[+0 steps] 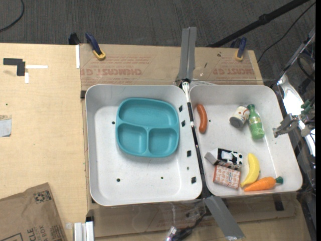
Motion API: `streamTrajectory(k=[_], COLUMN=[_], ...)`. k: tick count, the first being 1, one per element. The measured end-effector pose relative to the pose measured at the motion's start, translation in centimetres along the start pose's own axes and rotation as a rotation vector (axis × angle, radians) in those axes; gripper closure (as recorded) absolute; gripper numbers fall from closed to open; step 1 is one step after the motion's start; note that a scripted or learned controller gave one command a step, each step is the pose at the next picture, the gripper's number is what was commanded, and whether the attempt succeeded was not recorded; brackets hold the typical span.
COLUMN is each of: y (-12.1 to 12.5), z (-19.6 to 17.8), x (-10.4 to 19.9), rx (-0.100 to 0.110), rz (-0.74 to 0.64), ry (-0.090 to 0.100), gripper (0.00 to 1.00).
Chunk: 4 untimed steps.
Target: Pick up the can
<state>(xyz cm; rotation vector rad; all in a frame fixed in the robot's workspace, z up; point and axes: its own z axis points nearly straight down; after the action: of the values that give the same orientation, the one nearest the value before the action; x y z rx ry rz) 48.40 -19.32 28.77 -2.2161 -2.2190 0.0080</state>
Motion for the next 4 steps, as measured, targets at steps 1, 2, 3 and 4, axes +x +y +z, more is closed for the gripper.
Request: streamTrajectory(k=[1,2,3,4], y=[4.5,10.9,9.1,16.9], z=[7.9,16.0,19.9,19.8], x=[3.6,7.1,4.6,2.7], rx=[0.001,0.000,-0.001,0.000], rz=[-0.028,0.038,0.256,0.441], ry=[0.001,0.000,0.002,0.007], gripper=[0.00,0.00,0.00,0.00])
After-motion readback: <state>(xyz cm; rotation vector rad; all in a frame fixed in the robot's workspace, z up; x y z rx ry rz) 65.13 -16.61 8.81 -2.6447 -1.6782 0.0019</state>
